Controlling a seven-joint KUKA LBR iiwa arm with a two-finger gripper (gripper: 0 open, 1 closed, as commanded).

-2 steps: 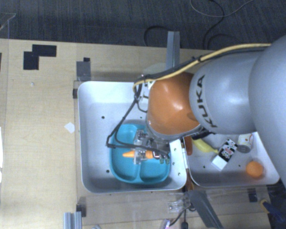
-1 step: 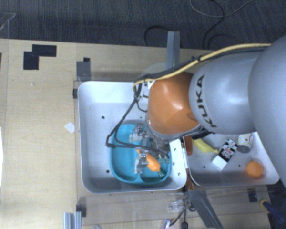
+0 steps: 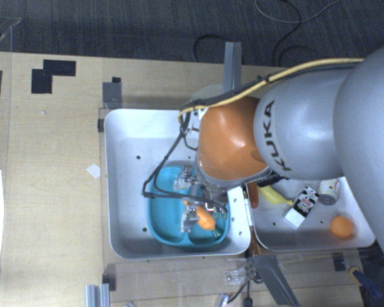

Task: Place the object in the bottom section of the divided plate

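Orange object [image 3: 205, 220] sits gripped between the fingers [image 3: 192, 217] over the blue plate [image 3: 166, 226].

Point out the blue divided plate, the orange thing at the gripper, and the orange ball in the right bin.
blue divided plate [image 3: 163, 219]: camera view, on its bare lower-left section.
orange thing [image 3: 206, 220]: camera view, on its middle, over the plate.
orange ball [image 3: 342, 227]: camera view, on its middle.

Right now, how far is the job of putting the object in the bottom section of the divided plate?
Nearly done, it seems. The pincer is low over the blue divided plate in the left bin, and the orange object sits at its tip, over the plate's bottom section. Whether the object is released I cannot tell. What is left: letting go, if needed, and raising the arm.
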